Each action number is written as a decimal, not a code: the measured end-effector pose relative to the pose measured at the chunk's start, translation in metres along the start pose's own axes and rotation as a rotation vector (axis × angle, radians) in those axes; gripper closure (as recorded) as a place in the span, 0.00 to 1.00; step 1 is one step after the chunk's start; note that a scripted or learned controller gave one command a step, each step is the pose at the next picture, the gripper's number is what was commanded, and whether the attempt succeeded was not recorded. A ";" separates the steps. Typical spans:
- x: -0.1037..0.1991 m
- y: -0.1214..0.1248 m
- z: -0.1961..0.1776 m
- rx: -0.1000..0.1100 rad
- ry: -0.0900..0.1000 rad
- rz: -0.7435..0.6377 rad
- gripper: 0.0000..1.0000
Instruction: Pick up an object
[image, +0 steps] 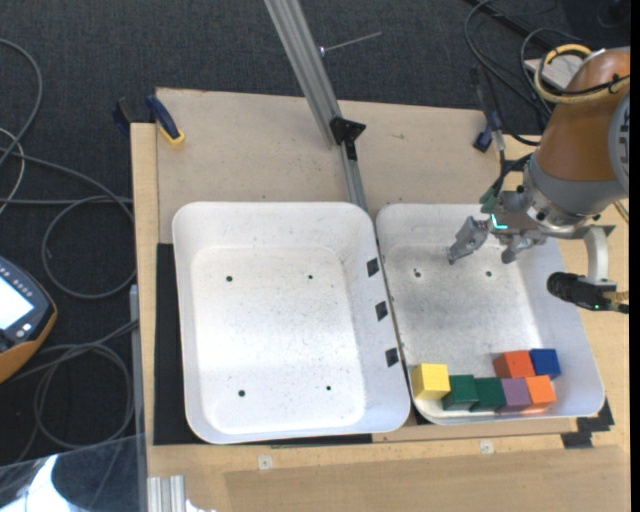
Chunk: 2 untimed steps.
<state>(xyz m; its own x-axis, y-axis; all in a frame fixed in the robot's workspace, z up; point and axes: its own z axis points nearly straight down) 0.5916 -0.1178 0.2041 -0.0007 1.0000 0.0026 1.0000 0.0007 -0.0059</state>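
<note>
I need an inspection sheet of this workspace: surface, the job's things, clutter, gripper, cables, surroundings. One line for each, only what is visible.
Surface: wooden bench bearing left bin and right bin, side by side.
Job's things: coloured blocks clustered at the right bin's near edge, among them yellow block, green block, blue block.
Clutter: nothing seen in the left bin.
Gripper: gripper open above the right bin's far end, holding nothing.
Cables: black cables on the floor at the left.
Surroundings: dark carpet; metal pole slanting over the bench.

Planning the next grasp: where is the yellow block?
The yellow block sits at the right bin's near-left corner, beside the green blocks.
</note>
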 end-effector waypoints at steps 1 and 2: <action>0.000 0.001 -0.002 -0.005 -0.001 0.000 0.00; -0.001 0.003 0.061 0.001 -0.001 0.001 0.00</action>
<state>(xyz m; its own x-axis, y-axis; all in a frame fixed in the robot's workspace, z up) 0.5942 -0.1182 0.1434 0.0002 1.0000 0.0014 1.0000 -0.0002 -0.0069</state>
